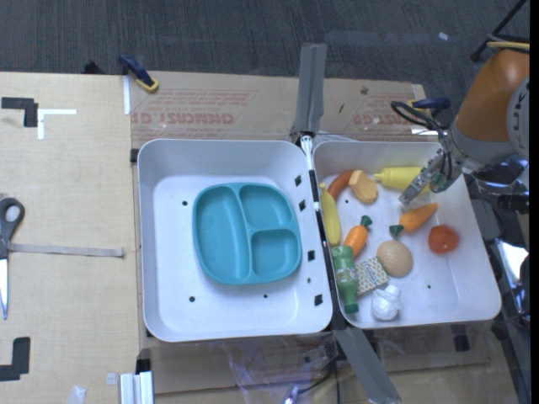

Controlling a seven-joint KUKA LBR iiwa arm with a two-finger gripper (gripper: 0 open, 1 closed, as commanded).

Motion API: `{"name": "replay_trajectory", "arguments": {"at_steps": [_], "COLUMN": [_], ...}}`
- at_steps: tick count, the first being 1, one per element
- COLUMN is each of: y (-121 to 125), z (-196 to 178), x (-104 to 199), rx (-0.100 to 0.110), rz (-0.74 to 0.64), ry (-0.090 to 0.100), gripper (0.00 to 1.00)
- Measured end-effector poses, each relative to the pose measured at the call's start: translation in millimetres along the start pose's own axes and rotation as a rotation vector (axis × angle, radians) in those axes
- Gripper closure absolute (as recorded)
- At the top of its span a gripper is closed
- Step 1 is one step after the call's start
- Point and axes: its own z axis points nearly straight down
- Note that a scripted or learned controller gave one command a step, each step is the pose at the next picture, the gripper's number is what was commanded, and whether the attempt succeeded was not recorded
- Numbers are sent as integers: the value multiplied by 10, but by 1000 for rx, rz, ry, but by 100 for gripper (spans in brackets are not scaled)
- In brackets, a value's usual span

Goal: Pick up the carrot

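1. In the right bin (472, 305), 2 orange carrot-like pieces lie close: the carrot (356, 237) with a green top near the left wall, another orange piece (418, 217) just under the hand (418, 188). A grab could take the wrong one.
2. From the hand, the carrot sits toward 8 o'clock, apart from it.
3. Whether the hand is wide or narrow, I cannot tell.

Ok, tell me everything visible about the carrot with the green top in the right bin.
The carrot is a small toy, smooth and plastic-looking: an orange tapered body with a green leafy cap at its upper end. It lies flat and slanted on the floor of the right bin, near the left wall. The banana lies beside it on the left, the green bottle just below. The gripper is apart from it, up right.
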Motion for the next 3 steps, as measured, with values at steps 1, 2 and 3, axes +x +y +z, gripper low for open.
{"name": "replay_trajectory", "arguments": {"at_steps": [1, 2, 3], "y": [0, -419, -412], "z": [51, 88, -24], "x": [77, 71, 53], "rx": [11, -5, -6], "rz": [-3, 85, 83], "ry": [29, 2, -6], "gripper": [0, 0, 100]}}
